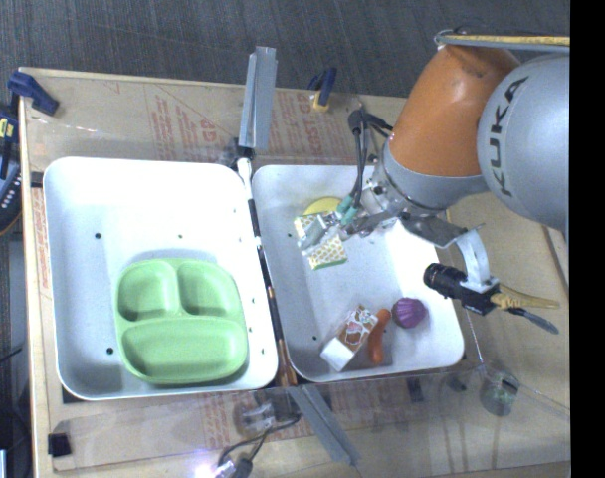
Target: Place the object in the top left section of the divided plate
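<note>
Reaching in over the right bin (437,352), the arm (452,127) places the gripper (344,219) above the small cluster near that bin's far edge. You cannot tell from this view whether the gripper is clamped on anything or how it is set; the wrist and cabling cover it.

Locate the candidate objects first. A patterned card (327,254) and a yellow piece (322,207) lie just beside the gripper, touching or nearly so. Near the bin's near edge lie a small printed box (350,337), an orange stick (378,337) and a purple item (409,313), well apart from the gripper. The task names no specific object, so treat the one under the gripper as the likely target.

The green divided plate (181,319) sits in the left bin (84,197), toward its near edge. Its top left section is one of two small compartments side by side.

Expect these faults:
- A flat card offers little to grip and may slip or stay behind.
- Crowded items may be nudged or lifted together.
- The two small sections adjoin, so a slight offset on release puts the object in the wrong one.
- Carrying across the wall between bins may snag a low-hanging object.
</note>
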`<state>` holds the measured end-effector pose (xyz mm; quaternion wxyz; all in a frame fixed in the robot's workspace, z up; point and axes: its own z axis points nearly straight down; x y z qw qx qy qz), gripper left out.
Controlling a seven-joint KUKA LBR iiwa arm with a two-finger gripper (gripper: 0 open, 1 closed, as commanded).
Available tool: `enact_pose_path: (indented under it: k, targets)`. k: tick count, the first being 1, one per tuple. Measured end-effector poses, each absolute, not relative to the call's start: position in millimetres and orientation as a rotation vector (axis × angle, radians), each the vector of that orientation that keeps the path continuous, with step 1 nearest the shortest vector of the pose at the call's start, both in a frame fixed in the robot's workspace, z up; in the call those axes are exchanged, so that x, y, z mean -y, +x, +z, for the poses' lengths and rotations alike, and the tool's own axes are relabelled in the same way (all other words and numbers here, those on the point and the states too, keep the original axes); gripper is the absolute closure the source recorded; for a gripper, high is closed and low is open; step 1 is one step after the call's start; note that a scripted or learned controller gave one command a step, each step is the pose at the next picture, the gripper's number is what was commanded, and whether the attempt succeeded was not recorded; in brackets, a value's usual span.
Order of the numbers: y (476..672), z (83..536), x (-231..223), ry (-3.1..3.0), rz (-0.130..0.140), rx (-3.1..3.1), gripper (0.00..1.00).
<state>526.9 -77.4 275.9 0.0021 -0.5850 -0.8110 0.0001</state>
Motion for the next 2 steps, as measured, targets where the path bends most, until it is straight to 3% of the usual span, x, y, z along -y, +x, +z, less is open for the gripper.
enact_pose_path:
  k: [1, 2]
  targets:
    - [509.8, 212, -22, -1.841, 0.004, 2.541, 1.00]
    - [510.4, 191, -90, -1.374, 0.005, 2.819, 1.00]
